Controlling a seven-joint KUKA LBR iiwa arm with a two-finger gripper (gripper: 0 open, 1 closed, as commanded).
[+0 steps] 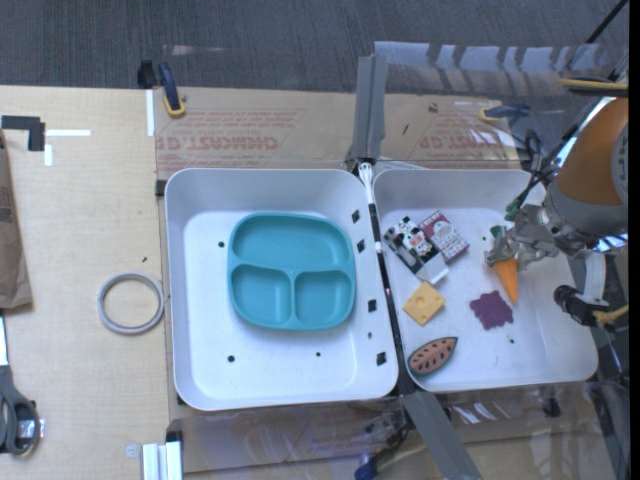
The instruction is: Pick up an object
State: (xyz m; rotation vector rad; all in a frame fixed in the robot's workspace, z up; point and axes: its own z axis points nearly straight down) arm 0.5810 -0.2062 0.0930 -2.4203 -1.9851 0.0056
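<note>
Gripper point(512, 251) down in the right bin point(560, 363), closed on the top of an orange carrot point(509, 279), tip pointing down, just above the bin floor. Near it a purple piece point(491, 309), yellow cheese wedge point(424, 303) and printed packet point(425, 240). Teal divided plate point(292, 271) in the left bin point(200, 368).

- A teal tray point(292, 271) with three compartments lies in the left bin point(190, 298).
- A grey ring point(131, 302) sits on the table point(80, 218), left of that bin.
- Scissors point(15, 423) lie at the table's left edge.
- A blue-and-yellow clamp point(170, 90) sits at the cardboard's corner.
</note>
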